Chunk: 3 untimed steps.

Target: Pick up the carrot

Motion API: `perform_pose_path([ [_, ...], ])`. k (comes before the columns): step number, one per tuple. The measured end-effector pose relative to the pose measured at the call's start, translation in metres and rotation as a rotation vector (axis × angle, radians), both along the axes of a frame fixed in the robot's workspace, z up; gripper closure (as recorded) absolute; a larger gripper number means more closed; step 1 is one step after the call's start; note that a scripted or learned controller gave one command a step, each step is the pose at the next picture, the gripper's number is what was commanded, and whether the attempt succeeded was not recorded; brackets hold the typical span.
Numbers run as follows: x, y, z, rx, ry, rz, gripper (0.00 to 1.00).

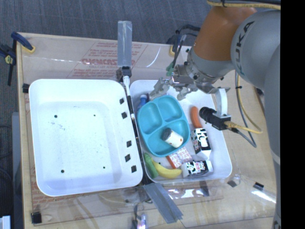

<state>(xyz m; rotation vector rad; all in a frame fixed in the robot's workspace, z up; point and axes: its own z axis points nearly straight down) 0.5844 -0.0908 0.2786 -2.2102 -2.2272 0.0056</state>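
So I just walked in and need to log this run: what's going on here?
The arm's end effector hangs over the far edge of the right bin, which is crowded with a blue divided plate, a banana and small cartons. The carrot lies in that bin beside the plate, apart from the end effector and not lifted. The left bin sits alongside.

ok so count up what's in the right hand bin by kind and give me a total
Divided blue plate: 1
Carrot: 1
Banana: 1
Small white cup on the plate: 1
Black-and-white cartons: 2
Red-patterned packet: 1
Total: 7 that I can make out
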Motion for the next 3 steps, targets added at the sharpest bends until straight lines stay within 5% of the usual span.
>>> perform_pose_path([
  [1, -0.050, -0.035, -0.110, 0.001, 0.001, 0.118, 0.00],
  [2, -0.092, -0.070, -0.173, -0.002, -0.011, 0.187, 0.00],
  [3, -0.065, -0.027, -0.177, -0.028, -0.024, 0.175, 0.00],
])
